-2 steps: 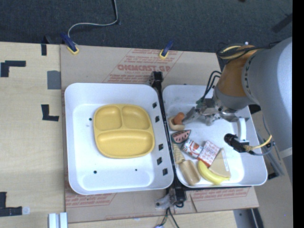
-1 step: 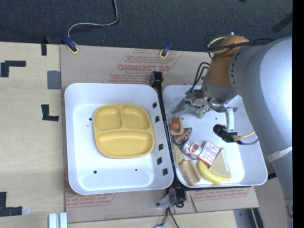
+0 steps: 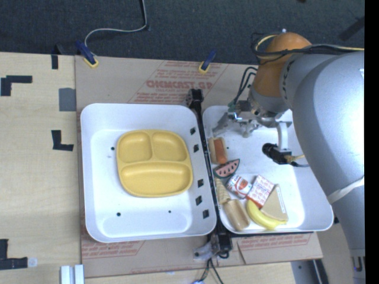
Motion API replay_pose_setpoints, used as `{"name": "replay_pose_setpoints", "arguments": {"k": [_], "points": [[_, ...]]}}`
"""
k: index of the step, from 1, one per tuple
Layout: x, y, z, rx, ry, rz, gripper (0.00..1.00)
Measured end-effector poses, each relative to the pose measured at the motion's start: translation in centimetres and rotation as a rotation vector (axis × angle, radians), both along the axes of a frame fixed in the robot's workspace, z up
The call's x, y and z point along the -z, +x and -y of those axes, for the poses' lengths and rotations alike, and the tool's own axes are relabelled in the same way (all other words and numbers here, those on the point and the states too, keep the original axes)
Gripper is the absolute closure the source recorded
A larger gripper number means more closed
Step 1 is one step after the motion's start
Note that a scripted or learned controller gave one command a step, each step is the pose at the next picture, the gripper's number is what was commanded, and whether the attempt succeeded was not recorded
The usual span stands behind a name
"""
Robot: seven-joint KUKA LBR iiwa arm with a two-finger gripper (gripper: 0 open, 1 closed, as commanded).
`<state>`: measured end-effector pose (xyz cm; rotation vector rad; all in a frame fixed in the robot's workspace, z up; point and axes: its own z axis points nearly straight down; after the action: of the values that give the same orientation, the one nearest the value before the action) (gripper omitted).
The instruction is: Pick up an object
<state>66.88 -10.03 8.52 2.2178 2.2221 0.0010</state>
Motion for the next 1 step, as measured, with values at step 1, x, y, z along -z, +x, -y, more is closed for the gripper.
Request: {"name": "replay_pose_setpoints", "arguments": {"k": [1], "points": [[-0.06,-3.75,-0.57,0.001,-0.001,0.000,0.00]]}}
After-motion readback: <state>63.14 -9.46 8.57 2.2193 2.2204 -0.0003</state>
